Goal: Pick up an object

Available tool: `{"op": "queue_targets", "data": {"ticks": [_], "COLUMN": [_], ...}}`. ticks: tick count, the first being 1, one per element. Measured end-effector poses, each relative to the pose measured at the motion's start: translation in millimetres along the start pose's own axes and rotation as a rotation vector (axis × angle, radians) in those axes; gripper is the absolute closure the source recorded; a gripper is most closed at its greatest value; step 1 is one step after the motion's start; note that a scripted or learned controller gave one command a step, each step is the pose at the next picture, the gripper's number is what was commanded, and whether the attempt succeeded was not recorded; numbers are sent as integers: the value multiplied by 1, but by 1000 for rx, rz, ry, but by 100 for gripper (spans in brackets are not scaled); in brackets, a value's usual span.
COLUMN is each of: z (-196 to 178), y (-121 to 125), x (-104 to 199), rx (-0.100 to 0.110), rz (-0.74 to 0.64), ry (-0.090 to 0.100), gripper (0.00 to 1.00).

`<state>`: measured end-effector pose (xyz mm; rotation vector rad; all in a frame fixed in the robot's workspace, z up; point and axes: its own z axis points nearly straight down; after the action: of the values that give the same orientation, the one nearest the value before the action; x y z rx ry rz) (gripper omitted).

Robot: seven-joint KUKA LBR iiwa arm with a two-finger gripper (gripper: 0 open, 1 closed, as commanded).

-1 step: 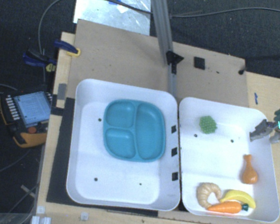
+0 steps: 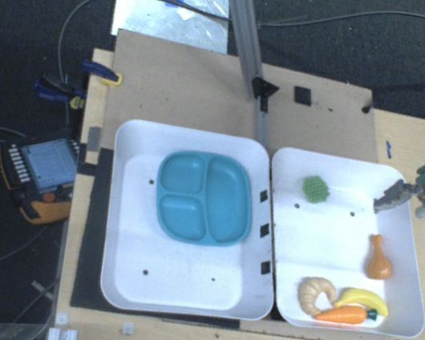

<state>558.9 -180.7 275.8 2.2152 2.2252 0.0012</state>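
On the desk (image 2: pixel 210 91): two shallow white bins side by side, touching along their inner walls.
Left bin (image 2: pixel 117 270): holding a blue divided plate (image 2: pixel 204 199) toward its far half; near half bare.
Right bin (image 2: pixel 320 249): holding five small items.
Far part of right bin: green knobbly ball (image 2: pixel 315 190), alone, well apart from the rest.
Right wall of right bin: orange-brown pear-shaped item (image 2: pixel 378 260), lying just inside the wall.
Near right corner of right bin: beige croissant-like piece (image 2: pixel 314 293), yellow banana (image 2: pixel 365 299) and orange carrot (image 2: pixel 344 315), clustered and touching.
Tool (image 2: pixel 407 198): at the far right corner of the right bin, over its rim; one dark finger angled down toward the bin floor.
Tool state: cannot tell whether spread or pressed together; nothing seen between its fingers.
Left edge of desk: blue and yellow clamps (image 2: pixel 89 82).
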Motion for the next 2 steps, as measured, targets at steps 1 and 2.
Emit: {"op": "queue_targets", "data": {"ticks": [1, 2], "z": [49, 93], "y": [-5, -12], "x": [-8, -8], "rx": [4, 3], "rz": [4, 3], "ry": [0, 1], "gripper": [0, 0]}}
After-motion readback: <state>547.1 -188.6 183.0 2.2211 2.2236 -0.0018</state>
